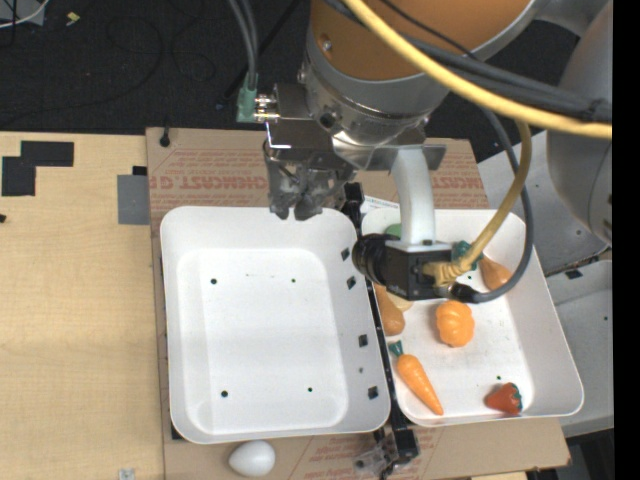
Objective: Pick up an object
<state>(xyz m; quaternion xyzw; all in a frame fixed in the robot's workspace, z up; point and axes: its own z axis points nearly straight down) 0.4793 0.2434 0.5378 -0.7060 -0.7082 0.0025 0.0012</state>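
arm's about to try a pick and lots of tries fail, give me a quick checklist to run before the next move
1. Tool over a target: not ok, it hangs at the far rim of the left bin, no item beneath.
2. Tool carrying anything: cannot tell.
3. Targets in the right bin: ok, carrot, small pumpkin and red piece lie there.
4. Carrot free to grasp: ok, lies apart from the others.
5. White egg: not ok, it lies outside the bins on the bench.

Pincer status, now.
Pincer: cannot be told from the camera view; it hangs over the back rim of the left bin, nothing visibly in it.
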